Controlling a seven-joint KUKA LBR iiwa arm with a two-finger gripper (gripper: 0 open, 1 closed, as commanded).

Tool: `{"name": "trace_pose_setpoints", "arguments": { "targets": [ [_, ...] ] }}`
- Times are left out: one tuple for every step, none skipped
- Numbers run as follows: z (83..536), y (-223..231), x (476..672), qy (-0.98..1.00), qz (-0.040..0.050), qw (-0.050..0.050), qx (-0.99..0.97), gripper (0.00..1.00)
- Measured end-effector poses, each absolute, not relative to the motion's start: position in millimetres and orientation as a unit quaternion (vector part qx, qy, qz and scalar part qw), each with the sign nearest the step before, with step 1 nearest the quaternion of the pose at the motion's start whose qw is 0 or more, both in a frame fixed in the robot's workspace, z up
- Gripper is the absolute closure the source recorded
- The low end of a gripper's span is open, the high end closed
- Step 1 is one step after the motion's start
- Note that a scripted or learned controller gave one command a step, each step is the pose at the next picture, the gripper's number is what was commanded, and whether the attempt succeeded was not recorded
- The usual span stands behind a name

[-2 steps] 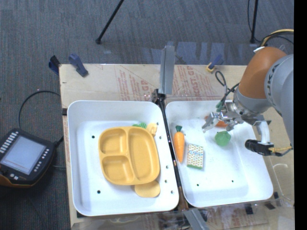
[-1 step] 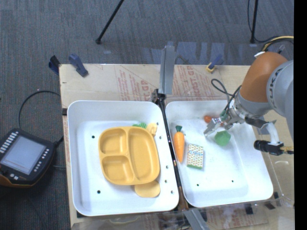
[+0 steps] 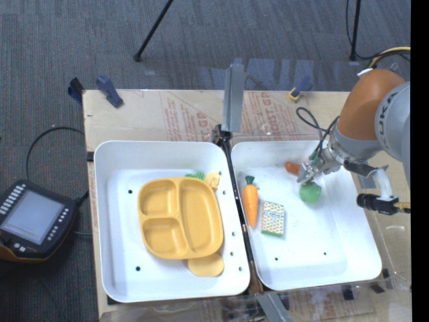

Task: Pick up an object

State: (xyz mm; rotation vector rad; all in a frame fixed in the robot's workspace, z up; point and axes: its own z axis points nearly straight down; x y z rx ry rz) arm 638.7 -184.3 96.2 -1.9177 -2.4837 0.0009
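Two white bins (image 3: 120,274), one yellow tray (image 3: 179,218), one carrot (image 3: 250,203), hand (image 3: 310,173)

single fixed cam up above the bench (image 3: 167,116), angled down, both white bins (image 3: 110,180) in frame side by side, arm (image 3: 375,113) coming in from the right

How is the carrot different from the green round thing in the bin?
The carrot is orange, long and thin with a green top; the green round thing is green all over and stubby. The carrot lies by the right bin's left wall, apart from the gripper; the green thing sits right below the gripper. Both are in the right bin.
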Motion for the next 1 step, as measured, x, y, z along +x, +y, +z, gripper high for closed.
{"name": "trace_pose_setpoints", "arguments": {
  "targets": [
    [217.0,-126.0,647.9,-0.792,-0.0036,-0.005,-0.611,1.0]
  ]
}}
